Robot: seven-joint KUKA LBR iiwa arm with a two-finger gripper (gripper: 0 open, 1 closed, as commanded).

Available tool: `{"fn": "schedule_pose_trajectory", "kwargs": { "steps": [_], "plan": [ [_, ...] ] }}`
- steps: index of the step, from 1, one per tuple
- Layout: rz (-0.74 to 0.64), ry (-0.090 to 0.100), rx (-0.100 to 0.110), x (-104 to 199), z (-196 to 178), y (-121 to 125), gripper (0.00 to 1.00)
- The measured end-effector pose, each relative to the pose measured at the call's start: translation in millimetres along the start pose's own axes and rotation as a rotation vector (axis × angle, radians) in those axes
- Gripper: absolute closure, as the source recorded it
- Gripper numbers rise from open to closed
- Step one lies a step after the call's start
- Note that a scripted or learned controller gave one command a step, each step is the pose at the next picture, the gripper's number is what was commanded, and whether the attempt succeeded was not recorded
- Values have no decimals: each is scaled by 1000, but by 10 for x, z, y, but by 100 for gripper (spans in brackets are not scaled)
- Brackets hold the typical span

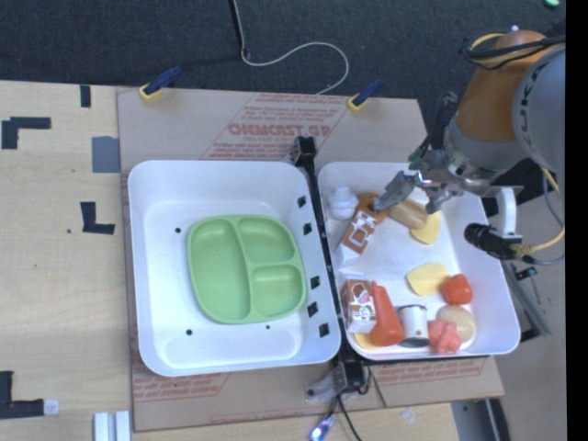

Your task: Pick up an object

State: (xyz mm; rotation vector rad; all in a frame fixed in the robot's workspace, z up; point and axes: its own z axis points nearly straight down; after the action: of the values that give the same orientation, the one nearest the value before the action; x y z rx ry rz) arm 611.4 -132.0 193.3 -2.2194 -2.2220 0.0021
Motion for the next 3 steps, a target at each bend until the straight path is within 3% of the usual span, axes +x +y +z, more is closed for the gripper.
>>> {"fn": "schedule_pose_trajectory", "kwargs": {
  "steps": [1,2,3],
  "plan": [
    [-4,4,5,679,101,-534,0],
    [-3,3,8,1214,98,-1270,0],
    [-6,3,-19,1647,-2415,-1268,0]
  ]
}}
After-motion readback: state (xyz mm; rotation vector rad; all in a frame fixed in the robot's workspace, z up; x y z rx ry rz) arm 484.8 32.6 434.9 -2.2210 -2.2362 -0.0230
